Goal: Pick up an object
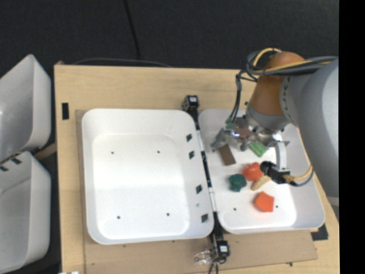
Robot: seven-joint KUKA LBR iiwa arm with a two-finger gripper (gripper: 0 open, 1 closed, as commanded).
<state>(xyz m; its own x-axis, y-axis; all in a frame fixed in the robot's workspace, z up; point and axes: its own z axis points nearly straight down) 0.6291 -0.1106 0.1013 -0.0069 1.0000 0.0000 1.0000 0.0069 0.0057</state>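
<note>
The grey arm with its orange band reaches in from the right over the right bin (285,218). My gripper (230,140) hangs low over the upper left part of that bin. Just below it lies a brown flat block (228,156), close to the gripper or touching it. A light green piece (258,149) lies just to the gripper's right. Further down sit a red-orange round object (251,170), a dark green lump (236,181), a tan piece (259,182) and an orange cube (264,201).
The left bin (91,153) lies alongside, parted from the right one by a ridge with black clips (201,170). A black and yellow cable (279,174) loops off the wrist over the right bin. Wooden bench edge surrounds both bins.
</note>
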